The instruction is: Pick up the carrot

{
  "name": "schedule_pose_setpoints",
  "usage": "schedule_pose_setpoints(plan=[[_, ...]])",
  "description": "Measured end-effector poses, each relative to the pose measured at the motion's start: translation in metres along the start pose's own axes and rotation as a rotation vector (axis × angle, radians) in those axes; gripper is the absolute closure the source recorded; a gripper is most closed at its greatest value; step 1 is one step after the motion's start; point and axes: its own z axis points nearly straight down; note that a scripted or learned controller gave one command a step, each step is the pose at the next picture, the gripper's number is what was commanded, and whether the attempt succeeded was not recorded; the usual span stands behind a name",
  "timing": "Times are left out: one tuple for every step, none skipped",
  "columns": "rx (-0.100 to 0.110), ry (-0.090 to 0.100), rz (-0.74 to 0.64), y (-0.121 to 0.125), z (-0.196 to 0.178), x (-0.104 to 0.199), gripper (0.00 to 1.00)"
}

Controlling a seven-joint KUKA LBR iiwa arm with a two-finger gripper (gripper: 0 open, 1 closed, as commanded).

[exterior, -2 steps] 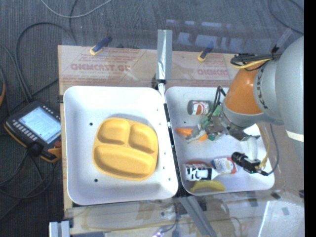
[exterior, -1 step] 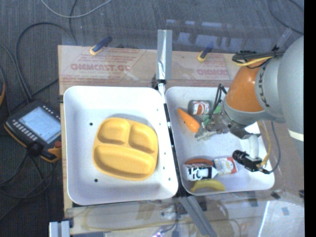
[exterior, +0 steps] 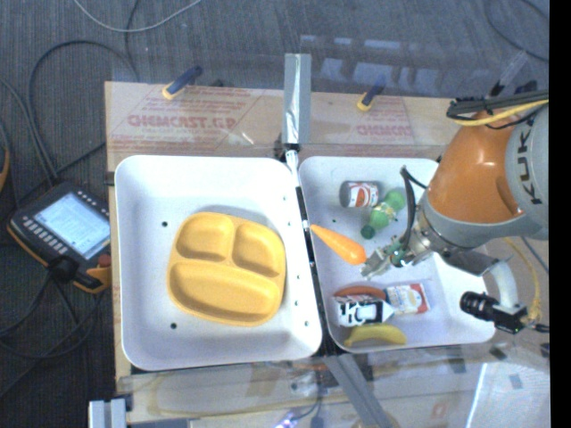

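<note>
Grey arm (exterior: 522, 185), orange band (exterior: 477, 172)

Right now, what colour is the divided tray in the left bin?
Yellow: the divided tray shows plainly in the camera view.

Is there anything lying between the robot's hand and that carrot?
Nothing visible. The hand sits right at the carrot's thick end in the right bin. The green bottle lies above them, off to the side.
</note>
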Motion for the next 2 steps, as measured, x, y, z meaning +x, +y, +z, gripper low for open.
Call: schedule_pose_setpoints(plan=[[0.000, 0.000, 0.115, 0.113, 0.000, 0.029, 1.00], [0.000, -0.003, -0.380, 0.111, -0.008, -0.006, 1.00]])
